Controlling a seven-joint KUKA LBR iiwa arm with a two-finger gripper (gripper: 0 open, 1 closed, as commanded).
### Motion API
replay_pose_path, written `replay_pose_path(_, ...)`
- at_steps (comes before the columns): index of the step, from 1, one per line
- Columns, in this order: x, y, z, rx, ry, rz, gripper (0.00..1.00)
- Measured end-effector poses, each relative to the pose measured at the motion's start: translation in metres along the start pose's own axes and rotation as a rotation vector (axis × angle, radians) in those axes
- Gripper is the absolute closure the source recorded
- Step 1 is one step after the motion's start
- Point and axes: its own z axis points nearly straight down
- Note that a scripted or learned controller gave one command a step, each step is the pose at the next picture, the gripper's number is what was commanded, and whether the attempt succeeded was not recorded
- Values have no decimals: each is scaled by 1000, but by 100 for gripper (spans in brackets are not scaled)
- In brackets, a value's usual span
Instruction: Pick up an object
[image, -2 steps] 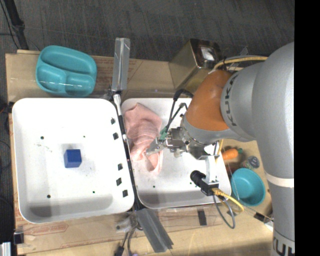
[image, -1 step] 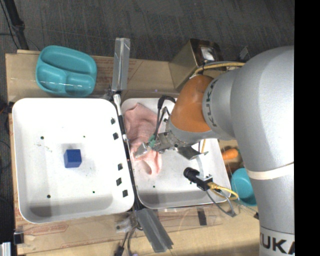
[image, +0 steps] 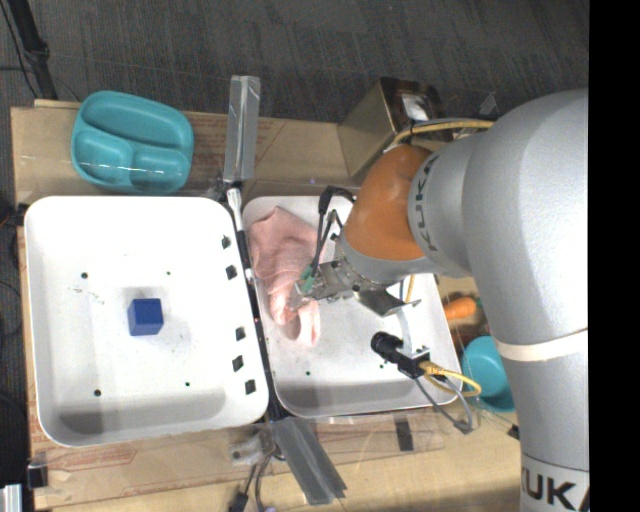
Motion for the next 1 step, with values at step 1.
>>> replay_pose_path(1, 0, 0, 0, -1, 0, 0, 0)
